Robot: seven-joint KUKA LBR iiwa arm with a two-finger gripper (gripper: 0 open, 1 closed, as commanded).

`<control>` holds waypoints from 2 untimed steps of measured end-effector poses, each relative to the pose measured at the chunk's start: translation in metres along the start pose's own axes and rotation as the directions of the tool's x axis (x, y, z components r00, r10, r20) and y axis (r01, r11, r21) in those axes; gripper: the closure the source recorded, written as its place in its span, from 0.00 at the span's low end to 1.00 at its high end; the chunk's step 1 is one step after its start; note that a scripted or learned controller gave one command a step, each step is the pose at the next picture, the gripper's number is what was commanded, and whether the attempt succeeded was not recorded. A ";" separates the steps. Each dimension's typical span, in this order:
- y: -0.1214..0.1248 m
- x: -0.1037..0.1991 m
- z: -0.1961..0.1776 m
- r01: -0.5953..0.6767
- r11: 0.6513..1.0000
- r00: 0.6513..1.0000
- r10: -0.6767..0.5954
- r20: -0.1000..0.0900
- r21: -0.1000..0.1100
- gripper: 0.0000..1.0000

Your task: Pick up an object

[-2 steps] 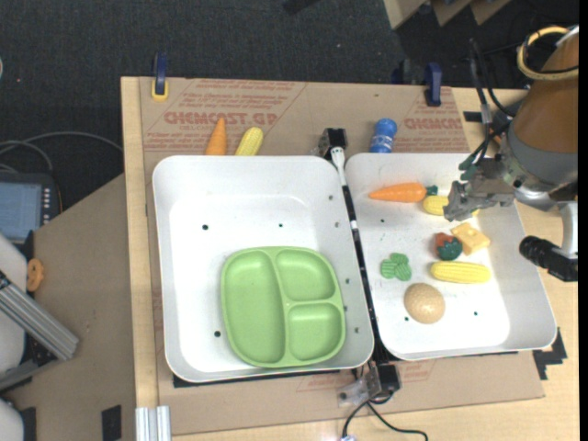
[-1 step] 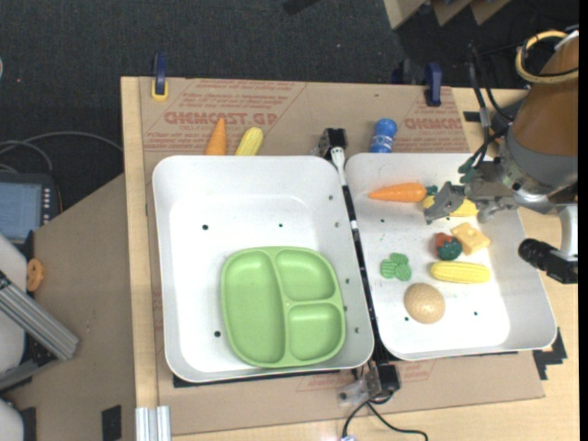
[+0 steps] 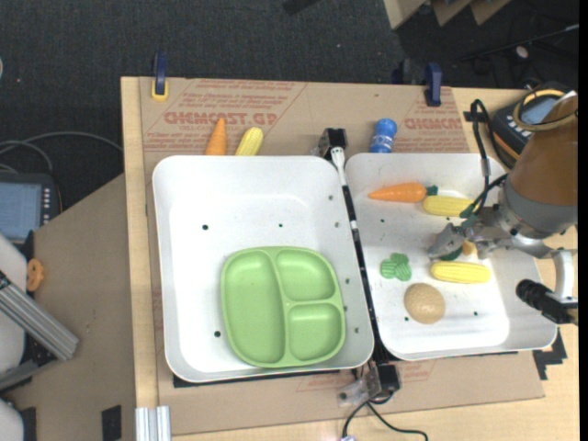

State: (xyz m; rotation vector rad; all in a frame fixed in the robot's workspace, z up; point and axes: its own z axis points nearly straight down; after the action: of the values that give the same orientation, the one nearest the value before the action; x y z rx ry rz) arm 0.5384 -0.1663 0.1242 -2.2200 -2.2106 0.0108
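Observation:
The right bin (image 3: 487,333) holds an orange carrot (image 3: 399,192), a yellow corn cob (image 3: 446,204) beside it, a small green broccoli piece (image 3: 396,267), a second yellow corn cob (image 3: 459,272) and a tan potato (image 3: 424,302). My gripper (image 3: 457,243) reaches in from the right and hangs low over the middle of this bin. It is just above the second corn cob and below the first one. Nothing shows as being held.
The left bin (image 3: 184,200) contains a green divided plate (image 3: 281,306). Behind the bins, an orange carrot (image 3: 216,138), a yellow piece (image 3: 249,141) and a blue bottle (image 3: 383,136) lie on the cardboard bench. The arm's grey and orange body (image 3: 542,177) covers the right bin's right side.

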 end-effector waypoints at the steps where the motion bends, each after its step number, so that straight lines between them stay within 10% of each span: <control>1: -0.022 0.009 0.043 0.004 1.000 1.000 -0.004 -0.002 -0.004 0.00; 2: -0.019 0.007 0.029 0.002 1.000 1.000 -0.002 0.002 -0.013 1.00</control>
State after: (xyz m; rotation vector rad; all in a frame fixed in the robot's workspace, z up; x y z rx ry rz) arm 0.5187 -0.1588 0.0950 -2.2251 -2.2205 -0.0017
